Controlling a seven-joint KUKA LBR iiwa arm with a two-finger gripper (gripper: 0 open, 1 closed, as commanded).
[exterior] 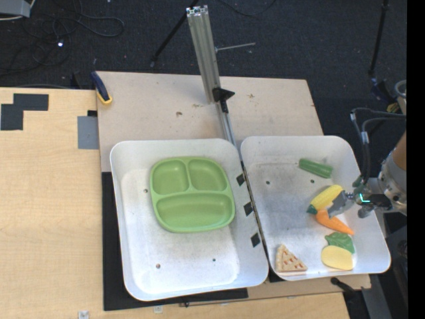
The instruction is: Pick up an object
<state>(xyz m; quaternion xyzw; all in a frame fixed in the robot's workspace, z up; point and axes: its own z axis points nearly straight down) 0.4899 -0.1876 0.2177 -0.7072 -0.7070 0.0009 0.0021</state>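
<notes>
- Nearest the viewer in the right bin [265,244], a toy pizza slice [289,260] lies by the near rim. To its right sits a yellow toy lemon with a green leaf [339,252], close to the bin's near right corner.
- Just beyond these, a toy carrot [335,223] lies on the bin floor, orange and pointing right. A toy corn cob [325,199], yellow with a green end, lies touching or nearly touching its far side.
- The gripper [346,202] reaches in over the right rim, its tip low beside the corn and carrot. Whether its fingers are spread or closed is too small and blurred to tell, and nothing can be seen held between them.
- Likely risk: corn and carrot are so crowded that a closing grip may catch both, or push one aside and close on nothing.
- Another risk: both toys look smooth and rounded, so a pinch near an end could squeeze the piece out as the arm lifts.
- Farther back in the same bin, a green toy cucumber [315,168] lies well apart from the cluster.
- In the left bin [133,258], a green divided plate [192,194] sits, well away from the gripper.
</notes>
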